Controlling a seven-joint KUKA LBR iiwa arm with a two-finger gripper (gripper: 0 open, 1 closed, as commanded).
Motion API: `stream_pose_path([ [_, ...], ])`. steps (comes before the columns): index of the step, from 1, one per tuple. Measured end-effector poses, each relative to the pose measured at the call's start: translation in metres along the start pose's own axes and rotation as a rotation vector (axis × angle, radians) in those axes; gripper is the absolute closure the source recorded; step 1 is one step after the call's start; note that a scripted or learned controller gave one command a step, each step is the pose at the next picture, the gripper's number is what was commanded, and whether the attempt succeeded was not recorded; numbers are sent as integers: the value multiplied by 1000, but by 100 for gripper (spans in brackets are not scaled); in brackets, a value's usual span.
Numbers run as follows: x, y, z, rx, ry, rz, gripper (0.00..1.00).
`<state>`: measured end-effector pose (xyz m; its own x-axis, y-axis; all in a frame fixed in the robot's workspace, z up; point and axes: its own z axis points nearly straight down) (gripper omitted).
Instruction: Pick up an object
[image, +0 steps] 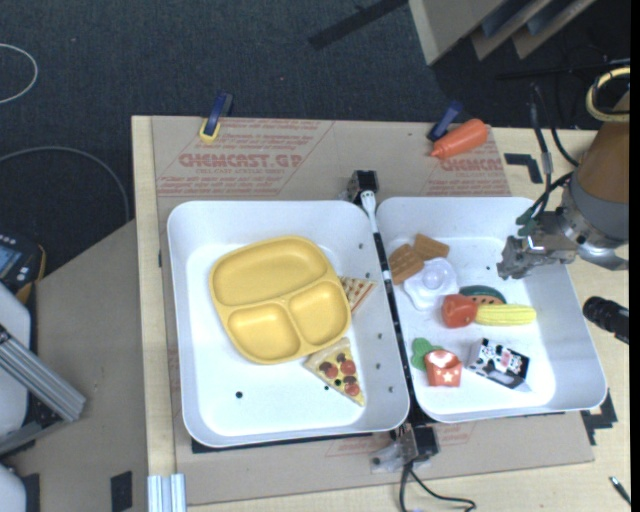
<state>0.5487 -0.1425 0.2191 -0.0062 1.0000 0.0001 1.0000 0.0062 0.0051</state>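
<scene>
Arm: you have the grey arm with its orange band reaching in over the right edge of the right bin.
Gripper: the two-finger gripper hangs over the upper right part of the right shallow white bin, above bare floor. Nothing sits between its fingers. Whether they stand apart or together, you cannot tell at this angle.
Right bin, upper left: a flat brown toy cracker lies near the wall shared with the left bin; a pale translucent round cup touches its lower right edge.
Right bin, centre: a red toy tomato piece lies just below the cup, with a dark green and red watermelon slice beside it and a yellow toy corn cob lying flat to its right.
Right bin, lower edge: a red toy strawberry with green leaves sits near the front wall; a small black and white packet lies just to its right.
Left bin: the left shallow white bin carries a yellow plastic three-compartment plate. A toy pizza slice touches the plate's lower right rim; a tan waffle-patterned wedge lies at its right rim.
Bench, far edge: an orange toy carrot lies on the brown board, outside both bins.
</scene>
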Motion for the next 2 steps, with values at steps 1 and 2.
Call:
stream_pose_path([
  [1,35,45,-10,-1,0,0,100],
  [2,76,78,4,1,0,1,100],
])
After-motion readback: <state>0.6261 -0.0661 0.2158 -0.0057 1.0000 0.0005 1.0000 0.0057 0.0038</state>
